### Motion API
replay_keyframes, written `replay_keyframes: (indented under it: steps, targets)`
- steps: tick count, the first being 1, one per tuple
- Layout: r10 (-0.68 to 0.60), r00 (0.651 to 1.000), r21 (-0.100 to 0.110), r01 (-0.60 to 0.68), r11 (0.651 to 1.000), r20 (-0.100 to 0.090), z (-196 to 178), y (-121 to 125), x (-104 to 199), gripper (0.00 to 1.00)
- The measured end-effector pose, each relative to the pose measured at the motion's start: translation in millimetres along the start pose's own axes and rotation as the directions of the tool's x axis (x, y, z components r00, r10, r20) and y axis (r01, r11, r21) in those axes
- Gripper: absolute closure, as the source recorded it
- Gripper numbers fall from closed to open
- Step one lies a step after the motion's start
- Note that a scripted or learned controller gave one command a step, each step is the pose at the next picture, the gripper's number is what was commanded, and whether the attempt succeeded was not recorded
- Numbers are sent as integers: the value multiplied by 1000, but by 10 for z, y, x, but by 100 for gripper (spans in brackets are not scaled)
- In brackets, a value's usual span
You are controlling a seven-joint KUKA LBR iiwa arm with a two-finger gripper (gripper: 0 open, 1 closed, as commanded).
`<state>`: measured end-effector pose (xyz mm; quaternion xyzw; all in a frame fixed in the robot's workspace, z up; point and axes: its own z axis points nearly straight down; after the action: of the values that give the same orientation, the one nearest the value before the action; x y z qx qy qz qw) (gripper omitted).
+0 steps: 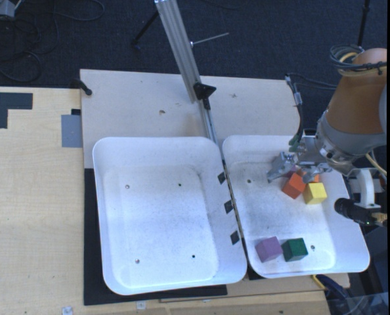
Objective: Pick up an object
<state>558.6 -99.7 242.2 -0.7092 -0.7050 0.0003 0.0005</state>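
My gripper [292,171] hangs low over the upper middle of the right bin [247,151], its fingers spread open. An orange block [293,186] lies just beneath and in front of it, close to the fingertips but not held between them. Touching the orange block's right side is a yellow block [315,193]. Near the bin's front edge, a purple block [268,248] and a green block [295,249] sit side by side.
The left bin [103,176] stands beside the right one, with black clips [226,205] along the shared rim. A slanted aluminium bar [182,51] rises behind the bins. The grey and orange arm [356,104] reaches in from the right.
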Motion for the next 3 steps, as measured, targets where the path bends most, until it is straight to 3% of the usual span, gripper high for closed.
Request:
replay_keyframes:
  steps: [1,2,3]
  targets:
    - [1,1000,0,-1,1000,0,0,0,-3,0]
    - [-4,1000,10,4,1000,-1,827,166,-197,0]
    - [0,1000,28,0,1000,-6,1550,864,-599,0]
